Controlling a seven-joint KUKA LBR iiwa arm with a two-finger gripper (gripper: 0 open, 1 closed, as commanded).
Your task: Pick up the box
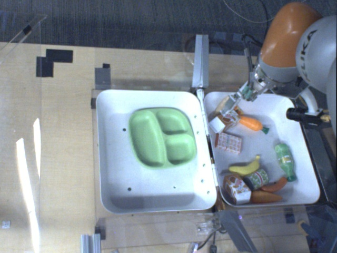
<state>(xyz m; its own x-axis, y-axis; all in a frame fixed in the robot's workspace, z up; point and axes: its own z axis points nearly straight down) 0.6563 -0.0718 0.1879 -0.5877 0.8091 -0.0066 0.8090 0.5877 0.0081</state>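
A small white and brown box (219, 123) lies at the far left of the right bin (305, 141), close to the wall between the bins. My gripper (229, 108) is low over the box's far end, touching it or just above it, and the wrist hides part of the box. A flat pink patterned box (229, 142) lies just in front of it, apart from the gripper.
An orange carrot (249, 123) lies right of the gripper. Nearer the front are a green bottle (284, 161), a banana (245, 167), a can (256, 179), a small carton (237, 190) and a red pepper (268, 194). The left bin (116, 188) holds a green divided tray (162, 136).
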